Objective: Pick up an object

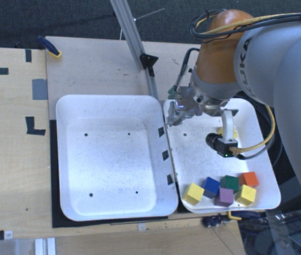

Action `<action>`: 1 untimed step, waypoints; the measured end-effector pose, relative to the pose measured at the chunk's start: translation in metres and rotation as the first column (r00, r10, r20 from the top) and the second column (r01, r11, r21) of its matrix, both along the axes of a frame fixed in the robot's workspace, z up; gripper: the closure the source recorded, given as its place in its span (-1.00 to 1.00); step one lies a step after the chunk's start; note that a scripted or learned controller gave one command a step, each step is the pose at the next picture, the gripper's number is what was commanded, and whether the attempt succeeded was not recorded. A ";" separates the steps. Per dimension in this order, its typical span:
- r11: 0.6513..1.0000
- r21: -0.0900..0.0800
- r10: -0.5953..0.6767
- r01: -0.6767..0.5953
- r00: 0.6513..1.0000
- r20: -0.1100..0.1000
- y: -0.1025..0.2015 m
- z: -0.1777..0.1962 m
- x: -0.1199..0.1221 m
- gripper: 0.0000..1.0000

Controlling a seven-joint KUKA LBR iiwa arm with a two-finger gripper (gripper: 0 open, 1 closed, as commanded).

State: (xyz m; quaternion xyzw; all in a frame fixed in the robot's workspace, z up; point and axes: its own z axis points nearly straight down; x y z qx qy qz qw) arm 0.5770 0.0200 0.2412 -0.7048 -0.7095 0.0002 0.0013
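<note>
The hand [181, 112] is seen hanging over the far left corner of the right bin [193, 142], close beside the rim that this bin shares with the left bin [108, 158]. Whether the hand is spread or closed cannot be told, since its tip is small and blurred against the white floor; nothing is seen held in it. The things to be picked are gathered at the opposite end of the right bin, along its near rim: a yellow cube [194, 193] at the left of the cluster, then a blue cube [211, 186], a purple cube [225, 196], a green cube [229, 183], a second yellow cube [247, 195] and an orange cube [249, 179] at the right. They are packed together, several touching or very nearly so. The relation on which the coming move turns is therefore this: the cluster lies well apart from the hand, toward the near rim of the right bin and somewhat to the right in the view. The first yellow cube is judged the nearest to the hand and has open floor on its left side, so it is likely the easiest to be grasped without neighbours being disturbed. A travel along the bin's length, then a descent, is judged to be needed.
</note>
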 end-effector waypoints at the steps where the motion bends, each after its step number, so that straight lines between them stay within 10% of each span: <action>1: 1.000 -0.001 -0.001 0.001 1.000 -0.001 0.043 -0.008 0.001 1.00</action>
